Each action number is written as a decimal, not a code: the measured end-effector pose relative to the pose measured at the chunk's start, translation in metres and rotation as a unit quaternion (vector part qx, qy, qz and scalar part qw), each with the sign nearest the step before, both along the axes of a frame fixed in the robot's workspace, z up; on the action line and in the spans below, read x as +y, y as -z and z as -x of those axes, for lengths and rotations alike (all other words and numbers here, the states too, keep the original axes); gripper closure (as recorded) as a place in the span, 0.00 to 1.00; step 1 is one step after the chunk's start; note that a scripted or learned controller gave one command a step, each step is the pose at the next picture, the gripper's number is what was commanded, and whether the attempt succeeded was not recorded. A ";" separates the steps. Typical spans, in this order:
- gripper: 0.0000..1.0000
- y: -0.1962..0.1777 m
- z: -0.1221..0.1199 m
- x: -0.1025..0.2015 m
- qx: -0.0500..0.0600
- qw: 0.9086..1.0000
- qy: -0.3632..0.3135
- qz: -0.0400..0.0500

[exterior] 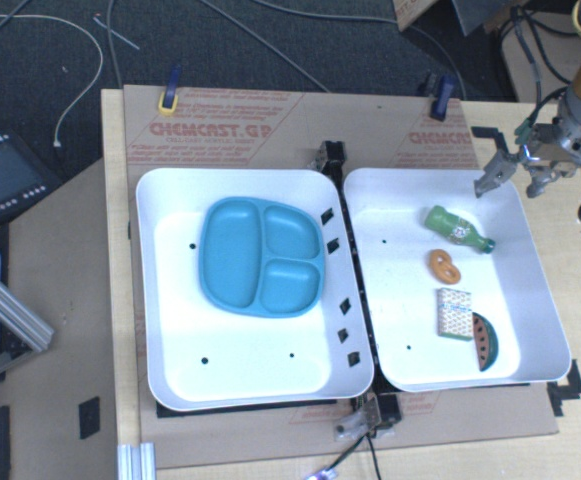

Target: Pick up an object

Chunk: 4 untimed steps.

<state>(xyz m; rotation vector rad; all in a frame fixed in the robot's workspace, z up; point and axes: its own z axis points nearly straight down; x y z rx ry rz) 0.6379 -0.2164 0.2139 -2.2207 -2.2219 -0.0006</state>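
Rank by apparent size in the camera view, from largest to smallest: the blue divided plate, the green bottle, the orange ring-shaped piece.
1. The blue divided plate, by far the largest.
2. The green bottle, lying on its side in the right bin.
3. The orange ring-shaped piece, the smallest.

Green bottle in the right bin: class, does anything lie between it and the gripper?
Nothing visible does. The gripper hangs above the right bin's upper right corner, and the green bottle lies down-left of it across bare white floor. The pretzel lies beyond the bottle.
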 end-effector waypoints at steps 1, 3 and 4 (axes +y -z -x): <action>0.00 0.061 -0.003 -0.002 0.002 1.000 0.000 0.000; 0.00 0.117 -0.017 -0.001 -0.010 1.000 -0.001 0.002; 1.00 0.117 -0.009 -0.001 -0.003 1.000 -0.001 0.001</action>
